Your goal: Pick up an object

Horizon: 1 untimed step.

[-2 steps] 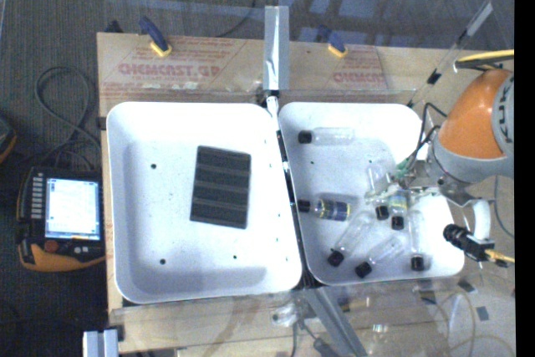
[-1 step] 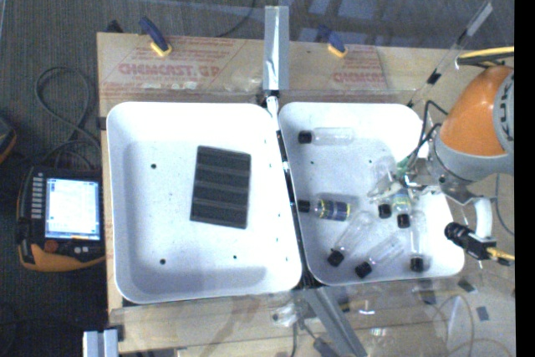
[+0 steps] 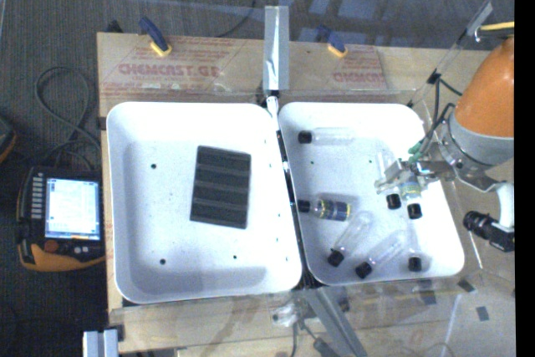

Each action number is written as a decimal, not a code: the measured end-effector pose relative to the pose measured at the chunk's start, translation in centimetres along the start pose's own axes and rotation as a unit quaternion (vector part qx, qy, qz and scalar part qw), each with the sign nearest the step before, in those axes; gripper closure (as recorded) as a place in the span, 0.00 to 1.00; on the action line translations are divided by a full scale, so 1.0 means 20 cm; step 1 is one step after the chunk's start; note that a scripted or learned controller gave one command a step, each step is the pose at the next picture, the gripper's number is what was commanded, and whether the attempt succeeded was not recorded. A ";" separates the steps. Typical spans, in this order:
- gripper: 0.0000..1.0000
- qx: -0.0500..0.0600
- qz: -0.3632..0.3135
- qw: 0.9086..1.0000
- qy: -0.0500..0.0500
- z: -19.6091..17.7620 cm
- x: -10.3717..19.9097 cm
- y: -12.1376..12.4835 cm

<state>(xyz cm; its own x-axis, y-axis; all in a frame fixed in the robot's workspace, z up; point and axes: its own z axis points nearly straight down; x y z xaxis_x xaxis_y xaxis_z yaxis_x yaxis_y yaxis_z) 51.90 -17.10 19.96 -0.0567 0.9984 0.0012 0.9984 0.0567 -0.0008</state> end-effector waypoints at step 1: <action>1.00 0.000 0.003 1.000 0.000 -0.16 0.23 0.09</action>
